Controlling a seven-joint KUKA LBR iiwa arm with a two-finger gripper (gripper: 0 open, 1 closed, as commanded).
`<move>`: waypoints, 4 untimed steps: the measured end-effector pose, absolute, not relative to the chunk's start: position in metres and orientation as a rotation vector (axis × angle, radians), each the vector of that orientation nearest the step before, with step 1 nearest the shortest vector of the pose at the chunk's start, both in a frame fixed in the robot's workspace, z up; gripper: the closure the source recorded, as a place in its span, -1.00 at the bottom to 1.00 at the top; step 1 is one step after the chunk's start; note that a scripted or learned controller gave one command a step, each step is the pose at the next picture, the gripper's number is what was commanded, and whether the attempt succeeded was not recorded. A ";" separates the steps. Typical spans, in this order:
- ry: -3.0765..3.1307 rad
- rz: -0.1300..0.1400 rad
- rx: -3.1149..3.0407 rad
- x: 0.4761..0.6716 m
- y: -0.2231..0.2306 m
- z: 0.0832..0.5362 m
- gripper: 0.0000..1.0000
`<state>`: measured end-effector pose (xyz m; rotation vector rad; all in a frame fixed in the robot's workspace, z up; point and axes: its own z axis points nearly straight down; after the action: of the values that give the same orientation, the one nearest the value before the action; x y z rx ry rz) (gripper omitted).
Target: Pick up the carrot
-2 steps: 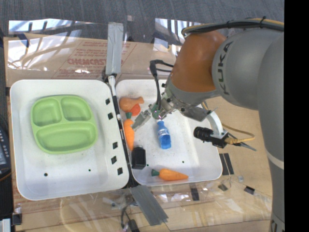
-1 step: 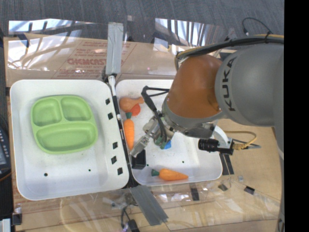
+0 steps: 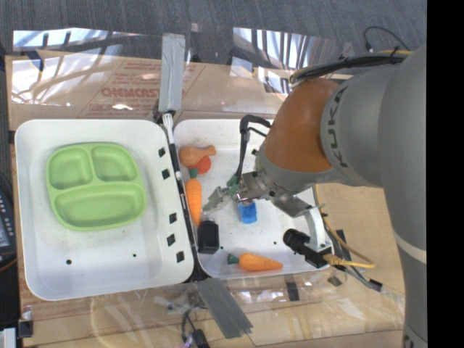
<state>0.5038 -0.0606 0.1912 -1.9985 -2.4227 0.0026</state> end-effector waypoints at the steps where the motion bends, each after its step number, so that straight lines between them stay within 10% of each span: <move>1: -2.426 0.004 -1.992 0.504 -0.060 0.200 1.00; 3: -2.987 0.002 -0.963 0.476 0.010 0.191 1.00; 4: -2.976 0.001 -1.005 0.489 -0.025 0.191 1.00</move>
<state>0.4893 -0.0248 0.1913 -1.0054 -2.9759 0.0012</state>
